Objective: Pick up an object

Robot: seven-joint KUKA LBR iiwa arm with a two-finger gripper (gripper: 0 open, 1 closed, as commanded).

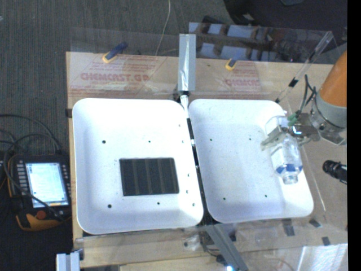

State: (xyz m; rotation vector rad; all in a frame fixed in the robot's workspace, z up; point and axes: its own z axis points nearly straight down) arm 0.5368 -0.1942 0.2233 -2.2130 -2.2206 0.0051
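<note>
wooden bench (pixel 141 75), two white bins (pixel 90 145), dark carpet (pixel 45 27)

Claw (pixel 274 135) over right bin (pixel 237 202) near clear plastic bottle (pixel 287 161); dark ribbed panel (pixel 149 176) in left bin (pixel 96 151).

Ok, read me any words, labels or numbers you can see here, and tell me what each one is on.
"CHEMCAST GP", faint red print on the protective sheet behind the left bin.
Similar red print on the sheet behind the right bin: too blurred to read.
Handheld pendant screen at far left: text too small to read.
Clear bottle label: unreadable.
</note>
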